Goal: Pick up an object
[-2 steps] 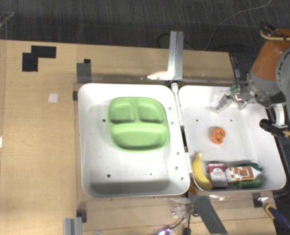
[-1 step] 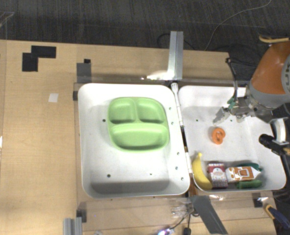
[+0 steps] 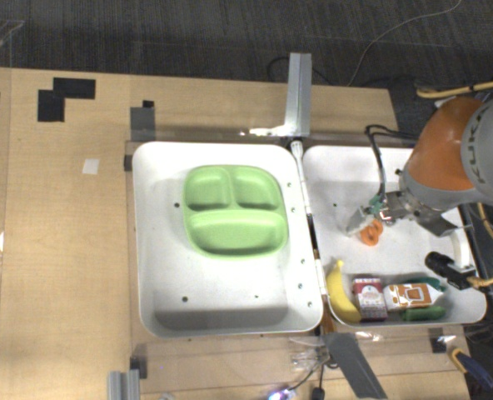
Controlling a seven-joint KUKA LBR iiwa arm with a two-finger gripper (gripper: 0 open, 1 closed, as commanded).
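My gripper hangs low over the middle of the right bin, reaching in from the right. A small orange object lies on the bin floor just below and in front of it, very close to the gripper tip. Along the bin's front wall sit a yellow banana, a dark red box, an orange and white box and a green item. Nothing is visibly held.
The left bin holds a green divided plate. A metal post stands behind the wall between the two bins. The arm's orange band and grey body cover the right bin's far right side.
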